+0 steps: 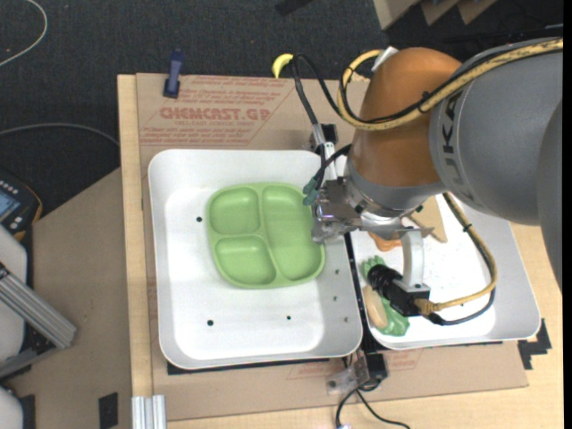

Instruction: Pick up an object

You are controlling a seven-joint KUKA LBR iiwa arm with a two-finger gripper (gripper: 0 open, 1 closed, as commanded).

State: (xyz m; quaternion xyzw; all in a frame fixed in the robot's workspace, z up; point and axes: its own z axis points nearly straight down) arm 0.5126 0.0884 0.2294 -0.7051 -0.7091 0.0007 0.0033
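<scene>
Two white bins (179,311), one green divided plate (264,233), one green object (391,318), one arm (483,141).

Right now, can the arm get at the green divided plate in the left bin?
Probably yes. The green divided plate lies flat in the left bin with nothing on it, and the arm hangs over the bins' shared edge beside the plate's right rim.

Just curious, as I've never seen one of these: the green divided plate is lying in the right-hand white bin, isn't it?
Not quite. The camera view shows the green divided plate lying in the left-hand white bin, not the right-hand one. The arm reaches over the right-hand bin beside it.
</scene>
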